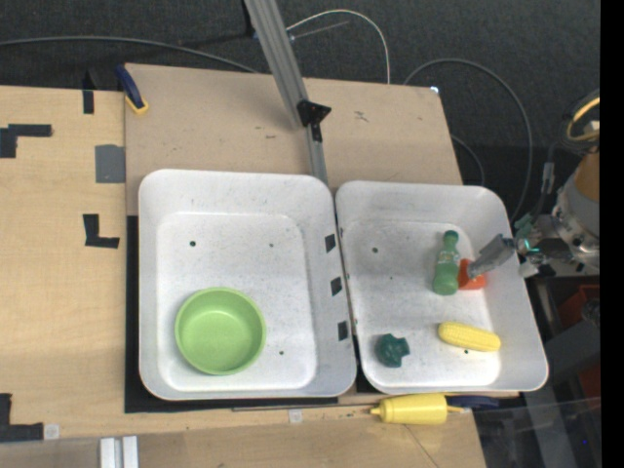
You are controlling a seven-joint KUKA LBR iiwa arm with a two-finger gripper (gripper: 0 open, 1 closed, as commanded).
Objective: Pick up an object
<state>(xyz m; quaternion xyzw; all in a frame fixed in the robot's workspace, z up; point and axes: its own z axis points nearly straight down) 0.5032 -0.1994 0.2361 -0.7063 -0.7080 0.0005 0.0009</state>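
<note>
Left white shallow bin (156, 203): round lime-green plastic bowl (220, 331), front-left. Right white shallow bin (409, 198): dark-green small lump (392, 349); upright green plastic bottle (447, 263); small orange-red block (473, 277); yellow corn-shaped toy (469, 336). Grey gripper (490, 253) beside the block; whether the jaws are spread cannot be told.

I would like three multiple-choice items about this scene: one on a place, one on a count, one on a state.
1. Where is the green bowl?
A. left bin
B. right bin
C. bare bench

2. How many objects lie inside the right bin?
A. two
B. four
C. six

3. How is the green bottle placed?
A. lying in the bin
B. hanging from the claw
C. standing inside the bowl

Answers: 1 A, it sits in the left bin's near corner. 2 B: bottle, orange piece, yellow corn, dark green piece. 3 A, it lies flat on the floor.
</note>
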